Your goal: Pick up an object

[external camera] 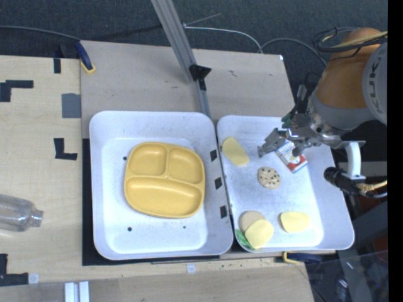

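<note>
On the surface, the left bin (101, 187) holds a yellow divided plate (165, 179). The right bin (334, 225) carries a yellow piece (235, 151) at upper left, a cookie (269, 178) at centre, and further yellow pieces along the lower edge. The hand (284, 145) hovers at the bin's upper right over a red-and-white packet (296, 163); its grip state cannot be determined. Recommendation: centre over a single item, well clear of the bin wall, then descend vertically.

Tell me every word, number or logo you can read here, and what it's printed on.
"UK", dark letters cut off by the picture's edge, on the grey arm.
Red and white tag under the gripper: any print is too small and blurred to read.
Nothing else in the picture carries readable writing.
</note>
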`<act>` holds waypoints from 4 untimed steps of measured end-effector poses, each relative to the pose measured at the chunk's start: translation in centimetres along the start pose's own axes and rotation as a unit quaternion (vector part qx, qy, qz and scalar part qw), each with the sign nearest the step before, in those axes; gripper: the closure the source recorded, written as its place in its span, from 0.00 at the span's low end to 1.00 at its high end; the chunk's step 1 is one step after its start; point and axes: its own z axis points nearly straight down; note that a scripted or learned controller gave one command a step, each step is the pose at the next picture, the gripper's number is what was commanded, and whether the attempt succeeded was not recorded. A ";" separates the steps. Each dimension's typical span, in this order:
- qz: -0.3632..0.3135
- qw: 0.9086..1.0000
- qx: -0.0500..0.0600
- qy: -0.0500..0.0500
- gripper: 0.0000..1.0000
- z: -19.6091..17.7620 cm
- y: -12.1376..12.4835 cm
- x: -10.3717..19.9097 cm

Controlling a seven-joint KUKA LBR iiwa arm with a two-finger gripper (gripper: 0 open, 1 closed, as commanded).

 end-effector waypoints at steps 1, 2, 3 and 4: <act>-0.001 1.000 0.000 0.001 1.00 -1.0 0.0 0.1; -0.002 1.000 0.001 0.002 1.00 -1.9 0.1 0.2; -0.004 1.000 0.001 0.003 1.00 -2.8 0.1 0.4; 0.002 1.000 0.002 -0.001 1.00 2.4 -0.4 -1.3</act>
